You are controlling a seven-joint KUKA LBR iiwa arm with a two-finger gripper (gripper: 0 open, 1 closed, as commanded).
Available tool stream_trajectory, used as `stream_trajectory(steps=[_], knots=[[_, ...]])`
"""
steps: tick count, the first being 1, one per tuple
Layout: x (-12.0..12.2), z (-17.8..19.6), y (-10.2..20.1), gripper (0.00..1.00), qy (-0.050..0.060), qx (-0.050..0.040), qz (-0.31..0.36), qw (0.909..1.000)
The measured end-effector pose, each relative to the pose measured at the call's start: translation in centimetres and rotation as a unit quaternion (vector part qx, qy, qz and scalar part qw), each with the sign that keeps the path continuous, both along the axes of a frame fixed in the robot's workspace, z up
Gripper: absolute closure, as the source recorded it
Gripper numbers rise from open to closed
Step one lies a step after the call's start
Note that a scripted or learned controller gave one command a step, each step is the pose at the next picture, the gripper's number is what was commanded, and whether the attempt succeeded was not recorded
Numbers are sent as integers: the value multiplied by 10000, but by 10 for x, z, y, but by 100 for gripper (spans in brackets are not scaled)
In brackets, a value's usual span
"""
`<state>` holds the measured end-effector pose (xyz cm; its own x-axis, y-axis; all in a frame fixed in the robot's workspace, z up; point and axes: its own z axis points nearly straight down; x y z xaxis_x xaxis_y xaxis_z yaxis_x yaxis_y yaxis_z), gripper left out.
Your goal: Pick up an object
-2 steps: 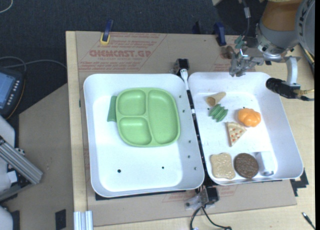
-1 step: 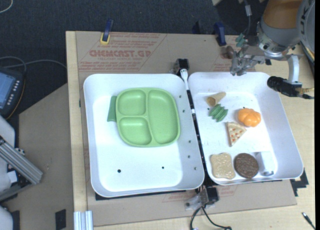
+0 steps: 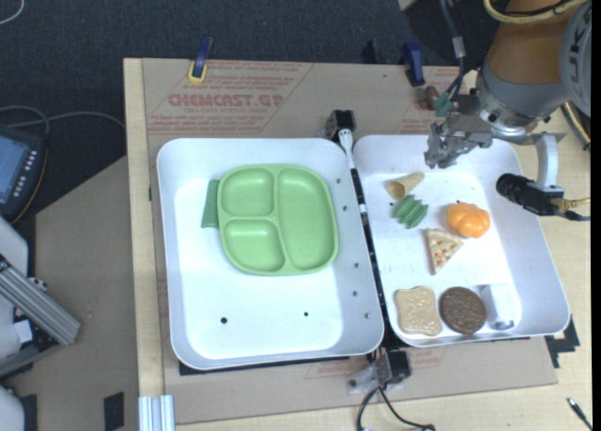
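Robotics lab: clamped test bench (image 3: 282,91), cables (image 3: 19,2).

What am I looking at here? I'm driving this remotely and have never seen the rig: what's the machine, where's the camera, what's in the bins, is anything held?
One camera looks down at a slant on a bench with two white bins. The grey and orange arm reaches in from the right; its gripper hangs over the far end of the right bin, with nothing visible between its fingers. That bin holds toy food: a tan wedge, a green piece, an orange piece, a pizza slice, a bread slice and a brown cookie. The left bin holds a green tray.
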<state>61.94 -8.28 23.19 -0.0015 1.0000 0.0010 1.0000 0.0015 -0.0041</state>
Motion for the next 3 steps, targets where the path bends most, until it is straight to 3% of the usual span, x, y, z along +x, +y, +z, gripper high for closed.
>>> stream_trajectory(steps=[1, 2, 3], knots=[[-48, 4, 10, 100, 2, 2, -15, 10000], [-63, 2, 12, 100, -4, 0, -17, 10000], [-56, -10, 21, 100, 0, -1, -2, 10000]])
